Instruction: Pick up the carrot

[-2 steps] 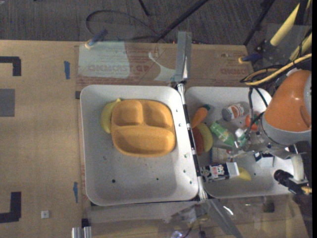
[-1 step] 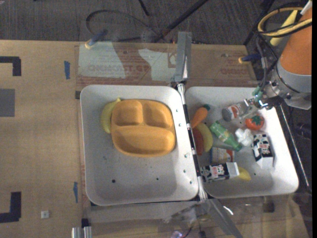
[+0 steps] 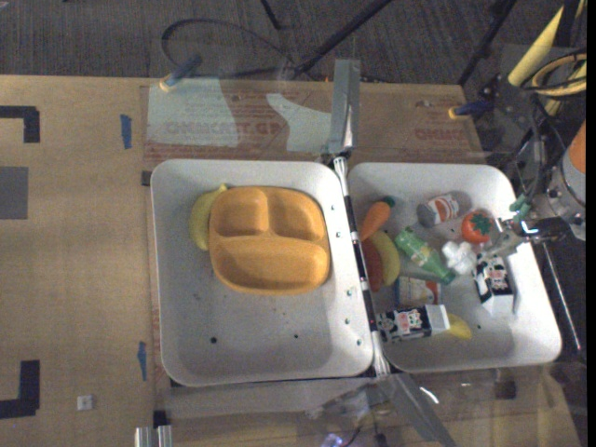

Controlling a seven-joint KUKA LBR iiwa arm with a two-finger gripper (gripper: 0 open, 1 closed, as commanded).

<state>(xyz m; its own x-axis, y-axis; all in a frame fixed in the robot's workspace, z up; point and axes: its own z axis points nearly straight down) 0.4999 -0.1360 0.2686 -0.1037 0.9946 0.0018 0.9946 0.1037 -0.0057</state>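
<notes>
The carrot (image 3: pixel 375 219), orange with a green top, lies in the right bin (image 3: pixel 538 329) against its left wall, tip pointing down-left. My gripper (image 3: pixel 512 232) hangs over the right side of that bin, beside a red tomato-like toy (image 3: pixel 477 226) and just above a small black-and-white carton (image 3: pixel 494 278). It is well to the right of the carrot and nothing shows held in it.
Around the carrot lie a red-yellow fruit (image 3: pixel 381 259), a green bottle (image 3: pixel 422 253), a grey can (image 3: pixel 440 209) and a cow-print carton (image 3: pixel 413 322). The left bin (image 3: pixel 261 343) holds an orange divided plate (image 3: pixel 269 238) over a yellow item (image 3: pixel 200 220).
</notes>
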